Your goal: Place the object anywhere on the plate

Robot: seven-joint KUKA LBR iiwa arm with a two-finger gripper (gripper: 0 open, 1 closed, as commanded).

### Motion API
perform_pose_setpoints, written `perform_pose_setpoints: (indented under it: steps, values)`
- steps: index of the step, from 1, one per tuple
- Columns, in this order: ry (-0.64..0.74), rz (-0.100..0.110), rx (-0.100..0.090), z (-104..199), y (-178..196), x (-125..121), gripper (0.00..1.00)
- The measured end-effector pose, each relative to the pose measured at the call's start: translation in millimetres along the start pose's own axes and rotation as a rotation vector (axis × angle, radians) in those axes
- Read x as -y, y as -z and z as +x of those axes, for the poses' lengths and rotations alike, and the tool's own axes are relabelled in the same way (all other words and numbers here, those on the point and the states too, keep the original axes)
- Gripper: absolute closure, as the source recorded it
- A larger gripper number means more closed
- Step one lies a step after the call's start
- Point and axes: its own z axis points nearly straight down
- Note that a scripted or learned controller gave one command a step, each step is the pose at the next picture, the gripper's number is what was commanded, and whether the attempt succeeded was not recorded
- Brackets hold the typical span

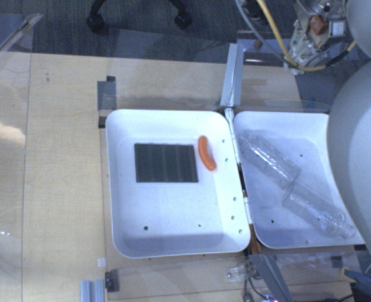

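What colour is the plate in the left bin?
Dark grey, with faint stripes; the plate shows best in the camera view.

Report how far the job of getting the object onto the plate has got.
Done: nothing yet. The small orange sausage-shaped object lies on the left white bin's floor, beside the dark grey square plate's right edge and not on it. In hand: nothing visibly; the grey arm sits over the right bin. Left: grasp the object, then set it on the plate.

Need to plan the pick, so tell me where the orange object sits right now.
In the camera view, the orange object lies in the left bin, just right of the dark plate and near the wall shared with the right bin.
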Motion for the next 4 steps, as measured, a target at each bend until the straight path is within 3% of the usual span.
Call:
perform_pose_setpoints:
  steps: [1,2,3,4]
  values:
    - [-0.007,0.0,0.001,-11,0,-44,1.0]
    - [-0.018,0.001,0.001,-6,-55,55,1.0]
    - [0.055,0.0,0.0,16,0,68,1.0]
    - [-0.02,0.0,-0.001,13,0,57,1.0]
